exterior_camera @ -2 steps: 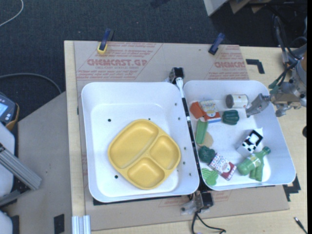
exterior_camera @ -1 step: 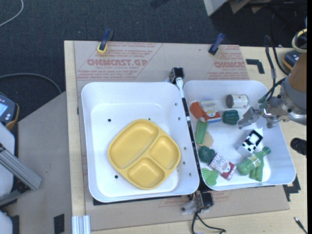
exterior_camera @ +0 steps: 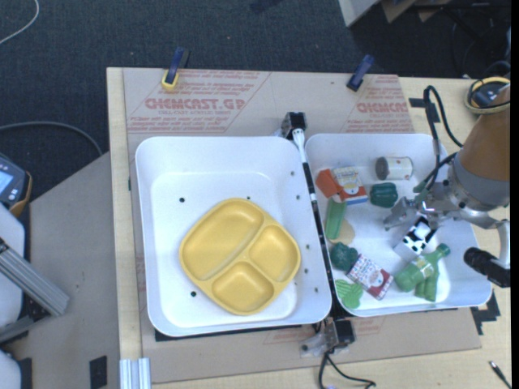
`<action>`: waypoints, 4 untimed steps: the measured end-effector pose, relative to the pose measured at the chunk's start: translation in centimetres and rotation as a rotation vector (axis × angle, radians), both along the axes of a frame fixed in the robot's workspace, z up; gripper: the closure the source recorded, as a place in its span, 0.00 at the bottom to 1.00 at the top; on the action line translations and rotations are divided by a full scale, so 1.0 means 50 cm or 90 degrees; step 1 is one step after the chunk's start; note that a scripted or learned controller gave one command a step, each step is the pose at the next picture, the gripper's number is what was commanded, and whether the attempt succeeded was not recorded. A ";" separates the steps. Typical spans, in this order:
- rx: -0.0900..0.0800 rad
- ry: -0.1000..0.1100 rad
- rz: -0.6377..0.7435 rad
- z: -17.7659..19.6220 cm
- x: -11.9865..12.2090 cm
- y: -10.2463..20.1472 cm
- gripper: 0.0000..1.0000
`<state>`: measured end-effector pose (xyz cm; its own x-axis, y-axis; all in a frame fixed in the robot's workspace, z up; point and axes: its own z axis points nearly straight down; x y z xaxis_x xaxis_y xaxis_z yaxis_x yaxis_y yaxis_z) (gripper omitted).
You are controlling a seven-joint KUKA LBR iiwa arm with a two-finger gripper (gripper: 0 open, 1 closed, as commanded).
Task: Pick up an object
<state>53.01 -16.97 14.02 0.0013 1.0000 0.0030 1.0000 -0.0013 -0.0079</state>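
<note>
Two white bins sit side by side on a bench. The left bin [exterior_camera: 154, 217] holds a yellow divided plate [exterior_camera: 239, 255]. The right bin [exterior_camera: 454, 294] is cluttered: a white can [exterior_camera: 394, 168] near the top, a teal block [exterior_camera: 383, 194], an orange-and-white carton [exterior_camera: 340, 181], a green bottle [exterior_camera: 425, 275] and a red-and-white packet [exterior_camera: 369, 275] (lying near the front). The arm [exterior_camera: 485, 156] reaches in from the right, its gripper [exterior_camera: 408, 215] low over the bin, just above a black-and-white toy [exterior_camera: 418, 237].
</note>
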 end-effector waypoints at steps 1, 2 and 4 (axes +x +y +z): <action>-0.006 -0.013 0.000 -0.065 0.008 -0.005 0.00; -0.011 -0.020 -0.001 -0.043 0.012 -0.010 1.00; -0.004 -0.010 0.001 0.144 -0.005 -0.022 1.00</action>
